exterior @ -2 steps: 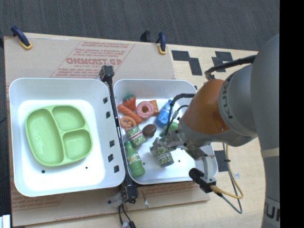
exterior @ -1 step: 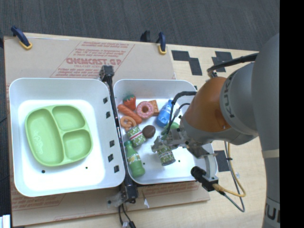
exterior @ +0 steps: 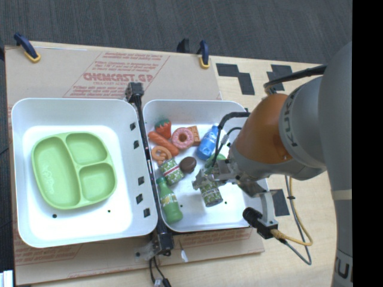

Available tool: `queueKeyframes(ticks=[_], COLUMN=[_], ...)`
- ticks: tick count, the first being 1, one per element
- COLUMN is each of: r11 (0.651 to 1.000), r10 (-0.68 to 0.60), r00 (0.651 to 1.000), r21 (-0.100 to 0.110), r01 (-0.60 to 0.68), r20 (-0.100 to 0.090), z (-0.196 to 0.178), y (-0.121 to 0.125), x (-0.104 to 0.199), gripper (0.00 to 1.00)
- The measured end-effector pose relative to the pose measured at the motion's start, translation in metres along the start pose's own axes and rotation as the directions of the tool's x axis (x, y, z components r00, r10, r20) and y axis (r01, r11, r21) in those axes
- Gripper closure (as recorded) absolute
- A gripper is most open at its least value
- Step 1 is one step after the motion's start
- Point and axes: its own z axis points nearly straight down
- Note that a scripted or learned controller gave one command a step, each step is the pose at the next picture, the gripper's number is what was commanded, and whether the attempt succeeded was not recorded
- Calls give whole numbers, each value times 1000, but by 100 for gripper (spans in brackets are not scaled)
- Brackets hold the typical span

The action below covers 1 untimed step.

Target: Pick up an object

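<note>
The right white bin [exterior: 197,220] holds a pile of toy food. There is a pink donut [exterior: 182,137], a blue bottle [exterior: 208,142], a brown cookie [exterior: 188,164], an orange sausage [exterior: 159,139], a red strawberry [exterior: 163,126], a green-labelled can [exterior: 172,171] and a green bottle [exterior: 169,202]. My gripper [exterior: 207,180] is low inside this bin, right of its middle. A small greenish can [exterior: 211,195] lies tilted directly below its tip, touching or nearly touching it. The wrist hides how the gripper meets that can.
The left white bin [exterior: 24,220] holds a light green divided plate [exterior: 73,168]. A black divider with clips [exterior: 142,160] runs between the bins. The arm's orange band [exterior: 269,133] covers the right bin's right wall. A cable [exterior: 293,238] trails off the bench at the lower right.
</note>
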Motion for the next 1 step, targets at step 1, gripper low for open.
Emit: queueKeyframes(ticks=[1], r11=[1000], r10=[19], r00=[1000], r21=[-1], r01=[-19], r20=[-5], z=[-108], y=[10], x=[49], gripper=[100])
